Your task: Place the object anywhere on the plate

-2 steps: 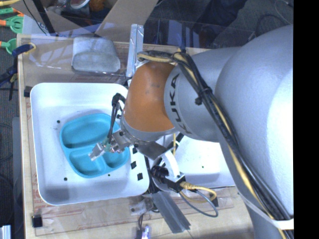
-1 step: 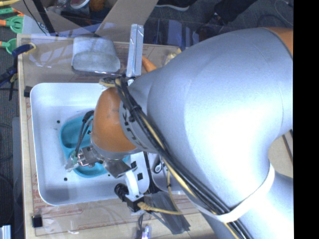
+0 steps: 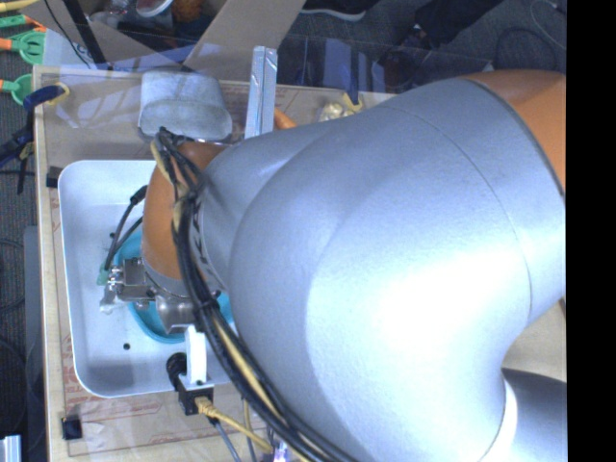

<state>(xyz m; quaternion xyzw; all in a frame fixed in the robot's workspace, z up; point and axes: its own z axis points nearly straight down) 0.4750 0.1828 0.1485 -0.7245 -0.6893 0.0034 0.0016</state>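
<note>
Pincer (image 3: 114, 287) is seen lowered into the left white bin (image 3: 82, 258), directly over a blue plate (image 3: 154, 327) lying on the bin floor; whether it is open or closed cannot be told. Much of the surface (image 3: 106, 414) is hidden by the grey arm (image 3: 385, 277). The object cannot be made out.

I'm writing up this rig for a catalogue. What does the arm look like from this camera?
The arm is a large, smooth, rounded grey shell with an orange band above the wrist. Black cables run along it, with a yellowish one beside them, down to a metallic wrist fitting.
</note>
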